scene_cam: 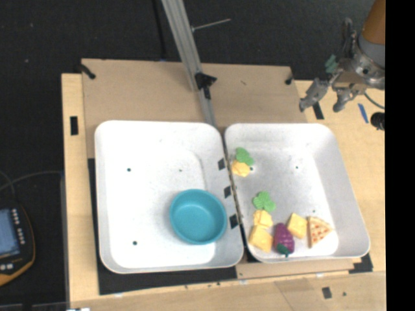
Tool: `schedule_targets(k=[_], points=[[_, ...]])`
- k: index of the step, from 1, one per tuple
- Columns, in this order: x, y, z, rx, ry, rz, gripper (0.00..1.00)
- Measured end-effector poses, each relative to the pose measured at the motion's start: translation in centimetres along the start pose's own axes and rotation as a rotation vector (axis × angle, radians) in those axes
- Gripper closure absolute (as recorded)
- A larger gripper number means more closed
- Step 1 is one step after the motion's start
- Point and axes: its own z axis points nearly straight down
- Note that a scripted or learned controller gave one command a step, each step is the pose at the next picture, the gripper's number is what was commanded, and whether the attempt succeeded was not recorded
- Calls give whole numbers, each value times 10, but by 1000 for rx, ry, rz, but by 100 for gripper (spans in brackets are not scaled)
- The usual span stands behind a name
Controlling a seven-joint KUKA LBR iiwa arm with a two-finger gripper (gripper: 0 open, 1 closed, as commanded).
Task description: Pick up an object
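Grey arm (371, 24) cut off at right edge; pincer (326, 96) spread apart, gripping nothing, above right bin (324, 141) corner.

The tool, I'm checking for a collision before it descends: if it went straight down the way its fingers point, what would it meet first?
The tool, fingers spread, seems to hang above the bench just beyond the right bin's far rim. It would probably meet bare bench first, though depth is unclear.

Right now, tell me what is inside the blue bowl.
The blue bowl in the left bin shows only its own bare blue inside. The bin floor beneath it is covered, so anything there cannot be seen.
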Motion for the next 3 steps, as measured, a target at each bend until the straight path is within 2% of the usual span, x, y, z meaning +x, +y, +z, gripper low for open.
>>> schedule_targets(k=[1,3], points=[[0,0,0,1,-1,-1,0],[-13,8,93,-1,-2,0,0]])
